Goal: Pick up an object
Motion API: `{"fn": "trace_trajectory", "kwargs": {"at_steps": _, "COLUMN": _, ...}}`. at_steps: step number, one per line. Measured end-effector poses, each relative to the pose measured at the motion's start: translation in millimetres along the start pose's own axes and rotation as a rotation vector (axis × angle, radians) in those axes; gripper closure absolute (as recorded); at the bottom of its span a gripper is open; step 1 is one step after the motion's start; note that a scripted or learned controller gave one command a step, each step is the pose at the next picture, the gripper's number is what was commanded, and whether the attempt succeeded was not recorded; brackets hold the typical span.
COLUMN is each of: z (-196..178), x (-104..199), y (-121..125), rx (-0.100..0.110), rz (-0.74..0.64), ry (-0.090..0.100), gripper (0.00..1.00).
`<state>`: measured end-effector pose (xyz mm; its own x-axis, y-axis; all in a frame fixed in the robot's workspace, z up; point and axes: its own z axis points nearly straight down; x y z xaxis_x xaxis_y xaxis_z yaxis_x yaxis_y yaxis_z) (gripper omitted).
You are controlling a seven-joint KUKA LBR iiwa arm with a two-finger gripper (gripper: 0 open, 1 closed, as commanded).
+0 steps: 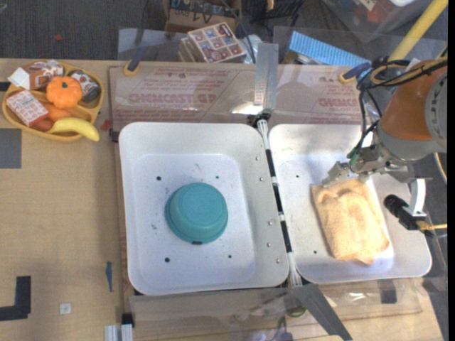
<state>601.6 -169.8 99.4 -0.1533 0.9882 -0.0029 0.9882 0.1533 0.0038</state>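
The grey arm with its orange band reaches in from the right and sets its claw (346,169) low over the right-hand shallow white bin (298,197), at the upper left corner of a crumpled tan cloth (351,221) that lies in the middle of that bin. Whether the claw is spread or pressed together cannot be told at this angle, and no cloth shows between its tips. The step in hand looks like the approach to a grasp on the cloth's near corner. The next move probably calls for a short descent and a pinch on a raised fold, then a straight lift.

The cloth lies near the bin's right and lower walls, with open floor to its left. The divider between the bins stands well apart. A teal round plastic bowl (197,212) sits upside down in the left-hand white bin (135,190), far from the arm's path.
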Motion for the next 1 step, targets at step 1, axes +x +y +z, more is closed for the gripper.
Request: {"fn": "trace_trajectory", "kwargs": {"at_steps": 1, "z": 9.2, "x": 76.1, "y": -16.3, "rx": -0.007, "rz": -0.130, "ry": 0.000, "gripper": 0.00}}
